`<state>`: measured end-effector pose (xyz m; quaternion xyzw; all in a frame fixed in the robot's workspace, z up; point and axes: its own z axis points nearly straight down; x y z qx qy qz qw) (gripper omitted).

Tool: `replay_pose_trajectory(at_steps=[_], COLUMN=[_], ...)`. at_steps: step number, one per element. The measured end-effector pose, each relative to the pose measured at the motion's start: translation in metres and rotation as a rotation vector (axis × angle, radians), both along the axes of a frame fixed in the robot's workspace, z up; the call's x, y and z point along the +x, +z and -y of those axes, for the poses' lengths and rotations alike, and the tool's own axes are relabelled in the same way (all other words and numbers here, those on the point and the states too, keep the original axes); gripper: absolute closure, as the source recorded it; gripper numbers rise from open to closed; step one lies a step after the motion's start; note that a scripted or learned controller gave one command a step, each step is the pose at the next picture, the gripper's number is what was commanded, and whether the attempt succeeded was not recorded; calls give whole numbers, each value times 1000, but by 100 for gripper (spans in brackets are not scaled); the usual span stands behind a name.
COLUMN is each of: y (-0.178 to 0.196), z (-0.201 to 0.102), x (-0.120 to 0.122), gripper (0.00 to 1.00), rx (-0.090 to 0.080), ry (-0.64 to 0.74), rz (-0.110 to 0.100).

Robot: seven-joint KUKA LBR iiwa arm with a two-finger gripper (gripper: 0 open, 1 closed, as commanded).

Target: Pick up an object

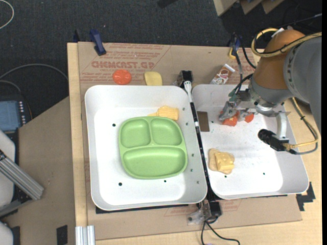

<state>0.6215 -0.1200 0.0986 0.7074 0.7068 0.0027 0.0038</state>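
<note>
My gripper (231, 110) hangs low over the far left part of the right bin (265, 185). A small red-orange object (230, 120) lies directly under it, and I cannot tell whether they touch. A second red-orange piece (249, 118) sits just to its right. Nearer the front of the same bin lies a lumpy yellow object (221, 161), apart from the gripper. The grey arm with its orange band (276, 60) comes in from the upper right.
The left bin (102, 188) holds a green divided plate (152, 147) and a yellow piece (168, 112) behind it. On the bench behind the bins lie an orange item (121, 76), a yellow item (153, 78), a black item (185, 77) and a small packet (220, 75). A brown tag (203, 121) lies by the right bin's left wall.
</note>
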Motion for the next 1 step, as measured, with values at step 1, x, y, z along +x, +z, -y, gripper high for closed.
replay_pose_trajectory(at_steps=[1], y=[92], z=[-89], x=[-55], gripper=[100], rx=[7], ry=[10], rz=[-4])
